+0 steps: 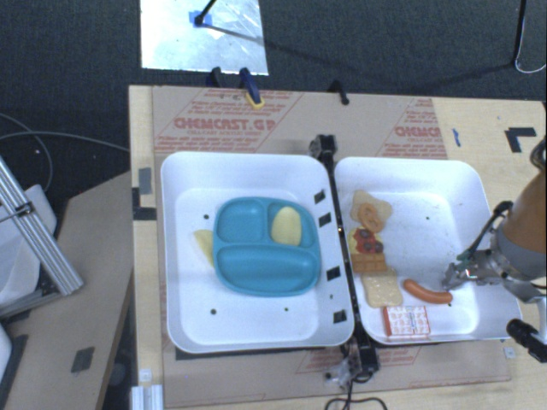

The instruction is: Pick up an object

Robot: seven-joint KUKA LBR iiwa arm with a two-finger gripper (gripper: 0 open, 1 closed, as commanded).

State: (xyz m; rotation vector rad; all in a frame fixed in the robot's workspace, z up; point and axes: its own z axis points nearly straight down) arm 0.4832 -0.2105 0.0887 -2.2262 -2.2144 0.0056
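Beside end effector (454,278), crosswise sausage (426,292)

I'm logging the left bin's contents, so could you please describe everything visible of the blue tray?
The blue tray is a rounded, matte, plastic-looking divided plate lying flat in the middle of the left bin. It has three compartments: two small ones on the far side and one long one on the near side. A yellow oval piece sits in the far right compartment. A pale yellow piece pokes out at its left edge.
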